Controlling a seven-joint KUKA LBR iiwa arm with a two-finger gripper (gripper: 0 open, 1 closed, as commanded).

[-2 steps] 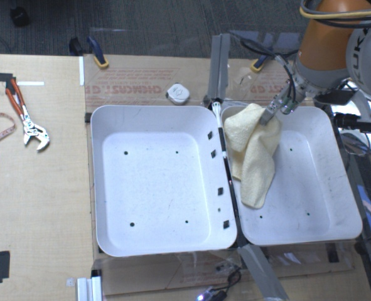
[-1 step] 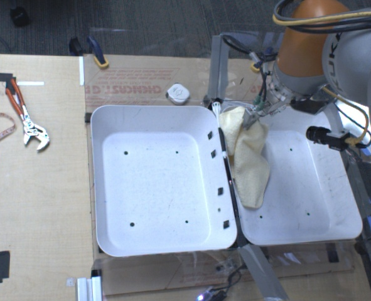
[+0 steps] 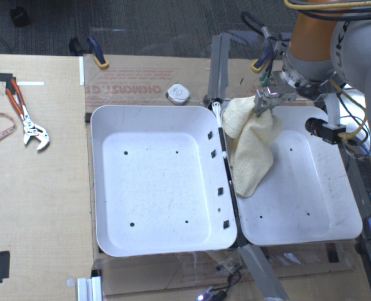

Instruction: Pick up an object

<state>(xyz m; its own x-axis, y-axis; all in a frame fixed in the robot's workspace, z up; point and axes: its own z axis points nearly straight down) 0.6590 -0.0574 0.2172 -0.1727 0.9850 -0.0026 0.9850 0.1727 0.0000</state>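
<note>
Right white bin [image 3: 336, 231] holds a pale yellow cloth [image 3: 251, 149], crumpled, draping downward.

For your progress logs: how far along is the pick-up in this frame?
Done: the gripper has reached the cream cloth in the right bin. In hand: its fingers pinch the cloth's top, which looks bunched upward. Left: most of the cloth seems to rest on the bin, so lifting clear remains.

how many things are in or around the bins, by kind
bins: 2, left and right
cloth: 1, cream, hanging from the pincer over the right bin
wrench: 1, on the bench at left
white disc: 1, behind the left bin
clamps: 2, at the bench's far edge and
total: 7
</note>
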